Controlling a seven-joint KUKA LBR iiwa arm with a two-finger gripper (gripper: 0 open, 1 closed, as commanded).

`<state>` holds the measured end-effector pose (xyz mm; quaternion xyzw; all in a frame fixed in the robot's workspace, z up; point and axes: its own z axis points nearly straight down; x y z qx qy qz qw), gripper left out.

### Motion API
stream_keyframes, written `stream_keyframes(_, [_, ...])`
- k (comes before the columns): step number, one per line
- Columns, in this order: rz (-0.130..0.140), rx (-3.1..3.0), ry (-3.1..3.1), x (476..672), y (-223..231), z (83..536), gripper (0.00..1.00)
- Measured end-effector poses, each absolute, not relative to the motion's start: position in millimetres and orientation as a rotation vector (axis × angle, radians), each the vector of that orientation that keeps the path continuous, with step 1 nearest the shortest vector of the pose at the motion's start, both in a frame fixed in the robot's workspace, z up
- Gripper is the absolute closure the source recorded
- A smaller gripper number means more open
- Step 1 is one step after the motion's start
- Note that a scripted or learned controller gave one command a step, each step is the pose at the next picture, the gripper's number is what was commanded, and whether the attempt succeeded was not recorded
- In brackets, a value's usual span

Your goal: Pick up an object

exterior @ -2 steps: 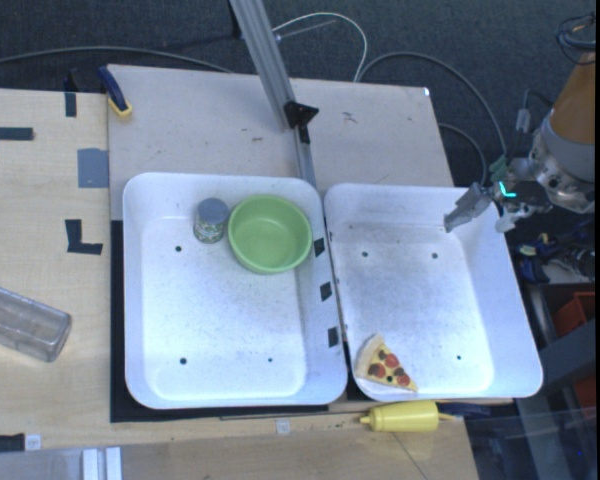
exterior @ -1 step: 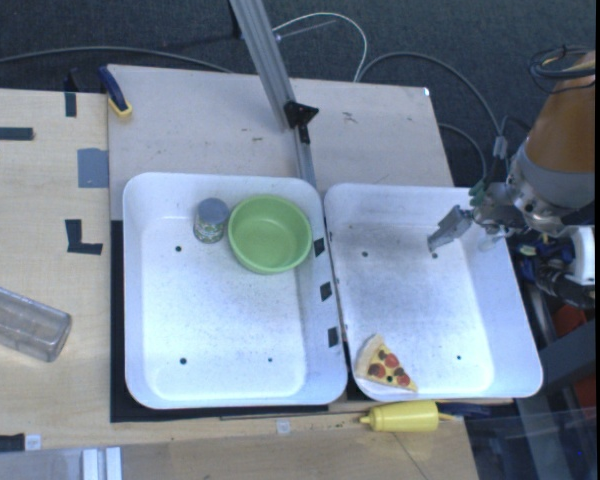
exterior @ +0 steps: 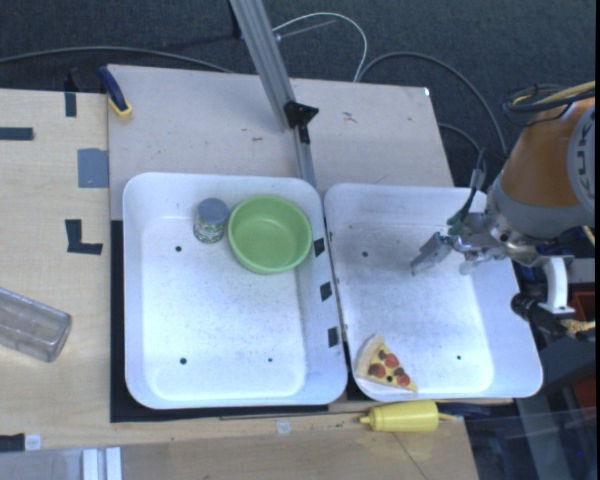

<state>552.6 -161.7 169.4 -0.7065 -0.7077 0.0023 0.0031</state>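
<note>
Approach is the step in hand; gripper (exterior: 427, 256) hovers above the pizza slice (exterior: 384, 364), whether clenched or released I cannot tell; next it must descend onto that slice.

No legible text, labels, brands, numbers or signs. The small can (exterior: 211, 220) in the left bin (exterior: 150, 368) carries a printed wrapper, too blurred to read. Black tape marks (exterior: 78, 236) on the surface (exterior: 40, 168) form no characters.
</note>
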Motion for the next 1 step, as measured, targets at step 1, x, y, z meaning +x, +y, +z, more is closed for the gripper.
stream_keyframes(1, [0.007, -2.217, -2.22, 558.8, -167.3, 112.7, 0.0])
